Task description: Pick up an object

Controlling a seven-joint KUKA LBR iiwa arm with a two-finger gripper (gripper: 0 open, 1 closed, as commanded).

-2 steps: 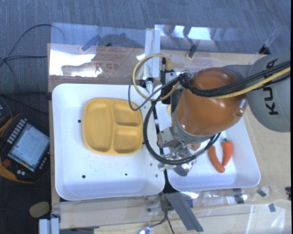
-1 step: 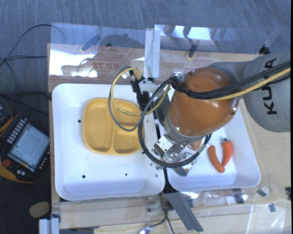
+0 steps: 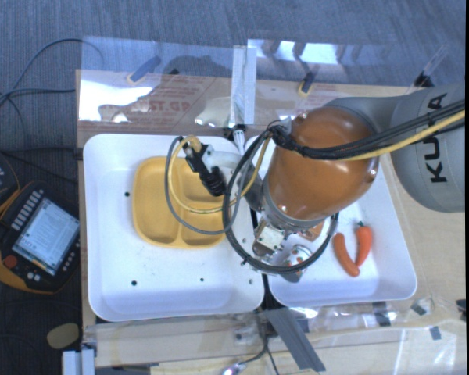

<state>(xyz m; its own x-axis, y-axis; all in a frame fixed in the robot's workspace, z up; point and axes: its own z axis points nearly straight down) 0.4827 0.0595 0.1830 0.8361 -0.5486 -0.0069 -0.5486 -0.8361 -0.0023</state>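
Gripper-wise [image 3: 280,250], you're looking almost straight down the wrist, so honestly you can't tell what state it's in or whether it has hold of anything. It sits low over the left edge of the right bin [image 3: 391,283], right by the divider between the two bins. Your arm's orange band [image 3: 320,170] bulges over most of that bin, and black cables [image 3: 238,209] loop from the wrist out across the left bin [image 3: 117,287].

For things you could pick: a yellow divided tray [image 3: 160,209] lies flat in the left bin, with the cable loops hanging over its right side. Two orange carrot-looking pieces [image 3: 352,250] lie close together in the right bin, just right of the gripper, apart from it. Off to your far left, a teach pendant [image 3: 33,233] lies on the floor.
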